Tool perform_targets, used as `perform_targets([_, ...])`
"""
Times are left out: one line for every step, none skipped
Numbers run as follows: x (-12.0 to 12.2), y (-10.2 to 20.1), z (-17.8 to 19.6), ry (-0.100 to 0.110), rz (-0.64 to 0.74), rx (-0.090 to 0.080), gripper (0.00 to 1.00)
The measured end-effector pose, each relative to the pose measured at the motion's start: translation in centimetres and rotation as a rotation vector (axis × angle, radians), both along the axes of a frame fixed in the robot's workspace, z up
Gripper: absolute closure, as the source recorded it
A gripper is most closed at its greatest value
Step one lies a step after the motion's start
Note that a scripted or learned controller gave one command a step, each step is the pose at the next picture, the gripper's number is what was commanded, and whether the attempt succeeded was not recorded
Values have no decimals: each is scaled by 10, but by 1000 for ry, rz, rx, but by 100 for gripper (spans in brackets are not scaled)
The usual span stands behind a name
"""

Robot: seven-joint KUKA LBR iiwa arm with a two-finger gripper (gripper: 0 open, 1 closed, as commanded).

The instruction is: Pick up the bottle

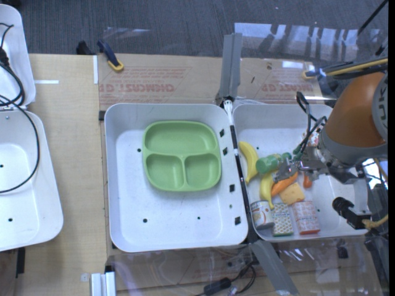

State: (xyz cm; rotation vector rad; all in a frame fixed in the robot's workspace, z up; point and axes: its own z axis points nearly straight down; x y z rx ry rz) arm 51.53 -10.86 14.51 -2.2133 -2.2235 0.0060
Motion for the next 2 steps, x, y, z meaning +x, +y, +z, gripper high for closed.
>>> perform_targets([50, 38, 44, 0, -188, -3, 0])
perform_targets([31, 14, -57, 0, -244, -2, 0])
